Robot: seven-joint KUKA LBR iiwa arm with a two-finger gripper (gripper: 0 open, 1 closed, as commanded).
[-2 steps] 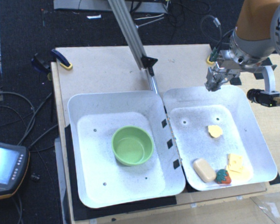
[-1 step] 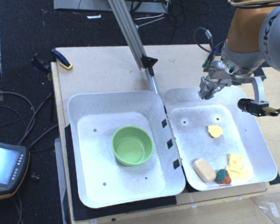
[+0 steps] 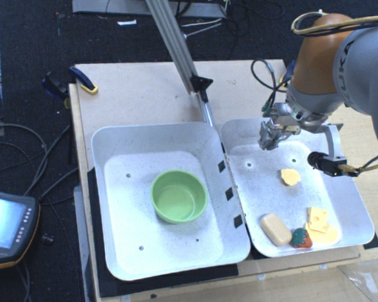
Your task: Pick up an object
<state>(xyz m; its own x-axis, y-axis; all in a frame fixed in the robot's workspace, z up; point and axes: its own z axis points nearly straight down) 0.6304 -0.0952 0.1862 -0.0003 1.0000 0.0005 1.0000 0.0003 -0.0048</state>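
My gripper hangs over the far part of the right bin, above bare floor. In that bin lie a small yellow lump near the middle, a tan bread-roll shape at the front, a red strawberry with green top beside it, and a yellow cheese wedge at the front right. All of them sit nearer the front than the gripper, the yellow lump closest. Nothing shows between the fingers.
A green bowl stands in the middle of the left bin. A slanted metal pole crosses the bench behind the bins. A black cable connector hangs off the arm over the right bin's far right.
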